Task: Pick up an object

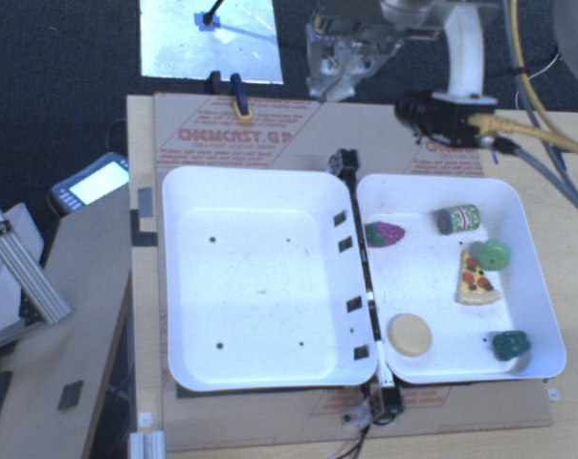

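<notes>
The right bin [528, 218] holds several small objects: a purple grape bunch [385, 233] by the divider, a grey and green can [458, 219] lying on its side, a green round piece [491, 255], a pizza slice [476, 282], a tan round cookie [410, 335] and a dark green block [510, 344]. My gripper [333, 73] hangs high at the top of the view, above the bench's back edge and far from every object. Nothing shows between its fingers.
The left bin [174, 256] sits beside the right one, with a black clipped divider [358, 256] between them. A shiny metal plate [210, 27] lies at the back left. A yellow and blue clamp [240, 98] holds the cardboard. Cables [528, 132] run at the right.
</notes>
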Available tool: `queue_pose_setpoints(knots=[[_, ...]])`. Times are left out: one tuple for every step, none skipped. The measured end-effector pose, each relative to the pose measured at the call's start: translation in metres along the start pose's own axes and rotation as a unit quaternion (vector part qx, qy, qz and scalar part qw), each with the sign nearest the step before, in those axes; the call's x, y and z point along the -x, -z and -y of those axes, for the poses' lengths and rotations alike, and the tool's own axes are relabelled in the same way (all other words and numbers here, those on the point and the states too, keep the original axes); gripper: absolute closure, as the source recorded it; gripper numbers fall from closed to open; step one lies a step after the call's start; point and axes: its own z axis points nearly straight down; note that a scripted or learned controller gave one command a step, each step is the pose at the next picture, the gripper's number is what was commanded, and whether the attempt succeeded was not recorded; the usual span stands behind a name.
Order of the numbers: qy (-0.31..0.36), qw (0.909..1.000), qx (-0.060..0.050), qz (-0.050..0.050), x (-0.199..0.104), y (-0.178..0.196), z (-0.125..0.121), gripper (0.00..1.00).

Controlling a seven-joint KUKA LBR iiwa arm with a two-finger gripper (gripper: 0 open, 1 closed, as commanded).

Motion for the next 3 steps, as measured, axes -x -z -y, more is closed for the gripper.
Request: queue_pose_setpoints(knots=[[0.003,1.0000,0.001,-0.001,0.000,0.011,0.000,1.00],[0.006,1.0000,0.002,-0.001,-0.001,0.022,-0.001,1.00],[0.008,1.0000,0.003,-0.002,-0.001,0.033,-0.001,1.00]])
